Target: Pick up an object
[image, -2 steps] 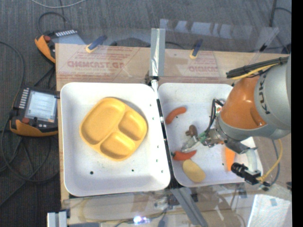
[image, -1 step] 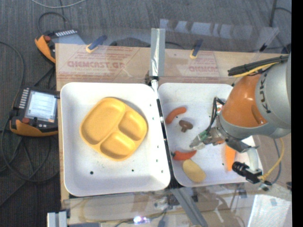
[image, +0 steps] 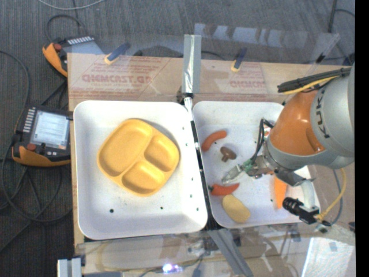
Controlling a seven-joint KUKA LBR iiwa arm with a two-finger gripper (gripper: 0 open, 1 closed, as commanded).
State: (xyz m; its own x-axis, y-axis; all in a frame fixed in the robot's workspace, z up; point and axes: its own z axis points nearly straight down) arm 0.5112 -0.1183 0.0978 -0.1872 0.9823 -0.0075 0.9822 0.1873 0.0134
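Arm (image: 314, 128) reaches in from the right and hangs over the right bin (image: 253, 111), with the gripper (image: 237, 171) low among the loose food toys near the bin's middle. Nothing has been lifted yet, as far as this view shows: every object lies on the bin floor and none sits between the fingers. How the jaws stand cannot be told from here; the fingertips are small and blurred against the white.

Candidates for the pick lie close together. A red sausage (image: 214, 139) rests far-left in the right bin, a small brown mushroom (image: 228, 152) lies just beside it, a red pepper (image: 224, 188) sits just near of the gripper, and a pale potato (image: 236, 208) lies nearest the front rim. An orange carrot (image: 279, 193) lies further right, partly under the wrist.

The left bin (image: 86, 212) bears a yellow divided tray (image: 138, 156), well apart from the gripper.

By my reading the task is at the approach stage: choosing, closing on and raising an object all remain.
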